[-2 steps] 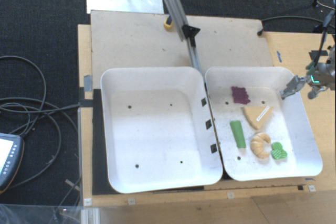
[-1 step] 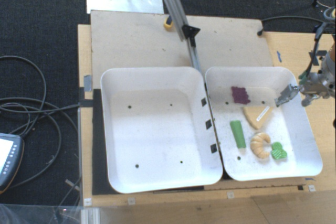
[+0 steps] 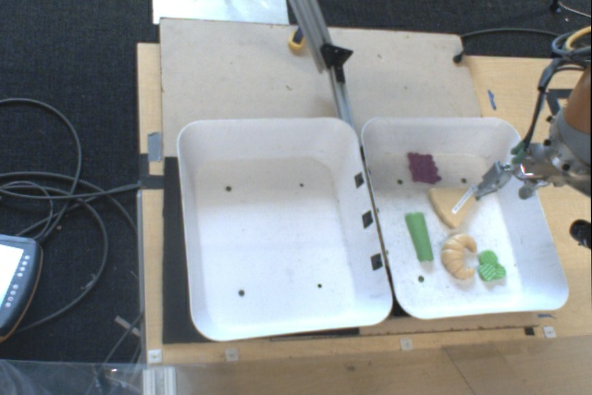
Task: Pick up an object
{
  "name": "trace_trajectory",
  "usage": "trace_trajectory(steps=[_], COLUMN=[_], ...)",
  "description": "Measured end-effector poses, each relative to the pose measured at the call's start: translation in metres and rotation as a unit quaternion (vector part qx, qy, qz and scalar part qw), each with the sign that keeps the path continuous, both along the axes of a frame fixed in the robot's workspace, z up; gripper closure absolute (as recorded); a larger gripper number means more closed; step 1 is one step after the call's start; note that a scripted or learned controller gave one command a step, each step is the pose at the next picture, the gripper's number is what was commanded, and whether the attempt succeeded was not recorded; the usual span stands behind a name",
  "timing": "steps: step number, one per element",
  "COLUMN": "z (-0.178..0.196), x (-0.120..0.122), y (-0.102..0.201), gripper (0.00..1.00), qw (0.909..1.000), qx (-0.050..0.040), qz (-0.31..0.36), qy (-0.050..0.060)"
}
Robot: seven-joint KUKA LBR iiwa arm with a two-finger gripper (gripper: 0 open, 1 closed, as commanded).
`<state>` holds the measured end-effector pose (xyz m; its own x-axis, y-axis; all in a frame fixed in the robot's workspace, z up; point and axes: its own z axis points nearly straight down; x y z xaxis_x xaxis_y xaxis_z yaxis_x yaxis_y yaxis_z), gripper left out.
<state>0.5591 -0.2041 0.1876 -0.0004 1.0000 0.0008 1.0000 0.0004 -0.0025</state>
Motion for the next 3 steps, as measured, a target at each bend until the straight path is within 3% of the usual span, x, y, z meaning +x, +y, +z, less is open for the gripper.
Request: trace_trajectory(steps=[1,2,3], z=[-0.045,-0.031,0.033], x=[0.007,0.008,0.006], y=[0.004,0.003,0.001], gripper=[0.0,1.0,1.0], qw=[1.0,1.0,1.0], qx=[0.0002,-0.0012,-0.002], qz=[0.001,0.001,0.001], qy=[0.0,-0.004,-0.006])
